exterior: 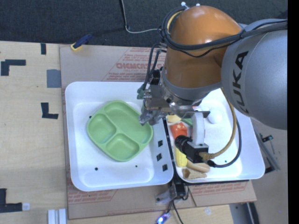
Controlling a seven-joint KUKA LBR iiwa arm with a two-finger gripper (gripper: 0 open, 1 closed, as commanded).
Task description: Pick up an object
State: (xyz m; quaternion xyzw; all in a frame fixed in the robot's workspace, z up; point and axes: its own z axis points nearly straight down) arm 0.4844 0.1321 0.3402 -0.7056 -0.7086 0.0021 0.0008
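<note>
Green moulded plastic, I judge: the divided plate (119, 130) lies flat in the left bin (71, 139), and my end effector (148, 115) hangs at the plate's right rim. How wide it stands I cannot tell. The plate looks light, stiff and slick, so it is best pinched across its raised rim. Right of the plate my arm (252, 78) reads "UKA". Red print on the cardboard (117, 64) behind the plate is too blurred to read.

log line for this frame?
gripper: at right rim of green plate | plate in left bin | right bin: small items | hold: cannot tell
</note>
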